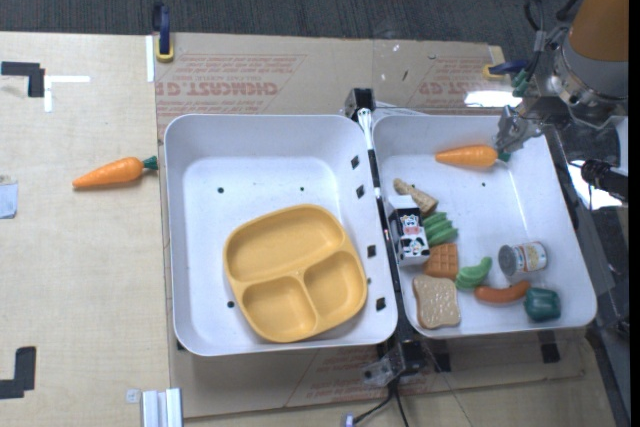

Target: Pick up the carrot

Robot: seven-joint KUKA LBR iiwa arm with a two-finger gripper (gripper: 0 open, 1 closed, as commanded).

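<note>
The nearer carrot (466, 155) lies in the right bin (470, 205), close to its far wall, on bare white floor and apart from the clutter of toy food toward the near side, such as the can (523, 258) and the slice of toast (436, 301). Its long axis runs nearly left to right across the view, with the orange tip pointing left toward the divider between the bins and the green stalk end pointing right. The claw (512, 133) sits just beside that stalk end, slightly to the right of it and toward the far wall, so the body of the carrot lies to the claw's left, along the carrot's own line rather than across it. At this size and angle it cannot be told whether the claw is apart or together, or whether it touches the stalk at all; nothing shows the carrot clamped.

The move probably turns on this offset: the claw looks to stand over the thin end rather than the thick middle, so a shift leftward along the axis would likely give a surer grip, closing across the short width.

The other carrot (110, 173) rests on the tabletop (80, 265) well to the left of the left bin (250, 165), far from the arm, and seems the less likely target
</note>
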